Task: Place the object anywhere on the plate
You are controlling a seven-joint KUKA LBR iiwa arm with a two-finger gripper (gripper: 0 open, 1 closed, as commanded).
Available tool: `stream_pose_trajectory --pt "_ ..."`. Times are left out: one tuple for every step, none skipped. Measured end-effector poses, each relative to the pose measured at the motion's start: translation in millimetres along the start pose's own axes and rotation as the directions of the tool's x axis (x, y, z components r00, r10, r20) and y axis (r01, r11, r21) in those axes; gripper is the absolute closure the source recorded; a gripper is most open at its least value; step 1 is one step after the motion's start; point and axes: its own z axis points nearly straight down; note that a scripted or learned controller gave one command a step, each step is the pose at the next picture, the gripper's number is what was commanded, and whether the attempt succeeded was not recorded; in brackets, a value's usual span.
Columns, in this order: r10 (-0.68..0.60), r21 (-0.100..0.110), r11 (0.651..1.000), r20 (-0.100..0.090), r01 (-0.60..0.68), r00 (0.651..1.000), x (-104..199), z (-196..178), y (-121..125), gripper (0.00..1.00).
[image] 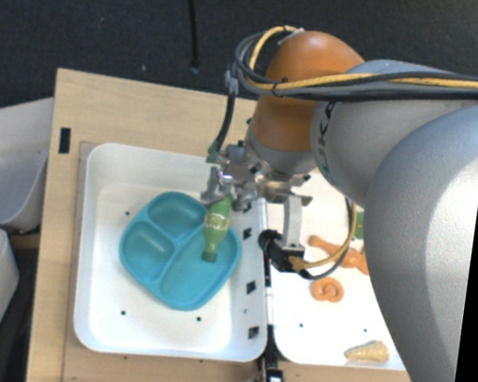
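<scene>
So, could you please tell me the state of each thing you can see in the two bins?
Hand: above the plate, at the bottle's top.
Bottle: green, upright, over the plate's right side.
Plate: blue, divided, flat in the left bin.
Orange ring: lying in the right bin.
Tan piece: lying in the right bin.

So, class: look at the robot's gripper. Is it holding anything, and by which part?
The two-finger gripper seems to hold a small green plastic bottle by its top end. The bottle hangs over the blue divided plastic plate.
</scene>
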Motion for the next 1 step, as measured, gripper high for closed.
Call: stream_pose_trajectory --pt "-0.001 -0.004 1.000 -0.001 0.001 1.000 40.6 -26.6 -6.0 1.00"
